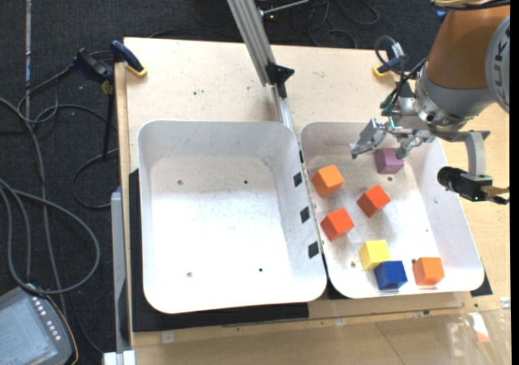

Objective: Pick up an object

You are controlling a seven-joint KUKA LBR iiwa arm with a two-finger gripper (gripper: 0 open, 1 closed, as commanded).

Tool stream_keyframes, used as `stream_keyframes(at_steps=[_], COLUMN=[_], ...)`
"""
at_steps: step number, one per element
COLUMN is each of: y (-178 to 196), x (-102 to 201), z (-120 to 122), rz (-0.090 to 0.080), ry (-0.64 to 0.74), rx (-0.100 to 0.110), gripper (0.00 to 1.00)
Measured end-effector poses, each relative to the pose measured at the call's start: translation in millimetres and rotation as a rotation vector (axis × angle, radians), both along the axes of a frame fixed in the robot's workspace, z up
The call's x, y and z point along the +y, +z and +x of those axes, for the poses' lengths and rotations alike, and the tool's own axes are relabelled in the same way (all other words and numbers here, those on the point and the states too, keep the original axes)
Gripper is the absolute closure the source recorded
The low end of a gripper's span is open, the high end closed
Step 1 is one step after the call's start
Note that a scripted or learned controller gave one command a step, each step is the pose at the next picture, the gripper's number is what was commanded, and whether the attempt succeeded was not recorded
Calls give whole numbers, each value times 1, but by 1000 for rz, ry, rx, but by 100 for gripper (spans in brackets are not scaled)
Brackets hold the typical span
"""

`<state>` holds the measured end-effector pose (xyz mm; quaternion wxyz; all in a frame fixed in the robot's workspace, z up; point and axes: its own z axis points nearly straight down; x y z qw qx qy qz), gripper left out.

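Observation:
In the right bin [454, 217] lie several small blocks. A purple block [391, 161] sits near the bin's far wall. My gripper [383, 148] hangs right over it, open, with its two fingers spread to the block's left and right. The block looks to rest on the bin floor, just below the fingertips; the view does not show contact. Further blocks lie toward the front: orange ones [328, 179] [336, 223] [428, 270], a red-orange one [373, 199], a yellow one [374, 253] and a blue one [391, 275].
The left bin [219, 217] stands beside the right one, sharing a raised middle wall [306, 201]. A slanted metal bar [247, 19] reaches down to the bins' far junction. Clamps [122, 59] [389, 59] grip the bench's back corners.

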<state>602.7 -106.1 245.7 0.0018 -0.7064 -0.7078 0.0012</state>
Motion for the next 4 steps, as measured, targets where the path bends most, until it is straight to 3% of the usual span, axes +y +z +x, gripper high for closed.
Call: stream_keyframes(at_steps=[1,3,4], y=[2,-107,-129], x=[0,-8,-8], z=[1,-4,3], rz=[-1,-1,-4], ry=[-2,-4,0], rx=[-4,1,-26], gripper=[0,0,0])
